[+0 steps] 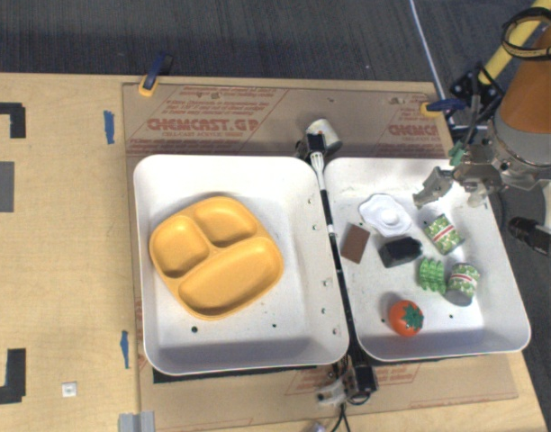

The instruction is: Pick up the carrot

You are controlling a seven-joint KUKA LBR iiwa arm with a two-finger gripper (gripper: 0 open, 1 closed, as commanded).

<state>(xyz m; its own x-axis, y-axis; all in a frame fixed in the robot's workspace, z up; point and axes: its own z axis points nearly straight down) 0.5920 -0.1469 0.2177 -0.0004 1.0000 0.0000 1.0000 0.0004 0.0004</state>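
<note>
Your fingers (pixel 456 185) stand spread and pinch nothing, above the right bin's (pixel 514 331) far corner. Just below them lie a white cup (pixel 385 212), a black block (pixel 400 250) and a brown block (pixel 355 242). I cannot tell which item is the carrot. The left bin (pixel 158 331) holds a yellow tray (pixel 216 255).

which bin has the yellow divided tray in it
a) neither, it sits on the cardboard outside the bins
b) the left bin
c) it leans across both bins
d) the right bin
b) the yellow tray lies flat inside the left bin, well within its rim, while the right bin holds the small items such as the brown block and the white cup.
</note>
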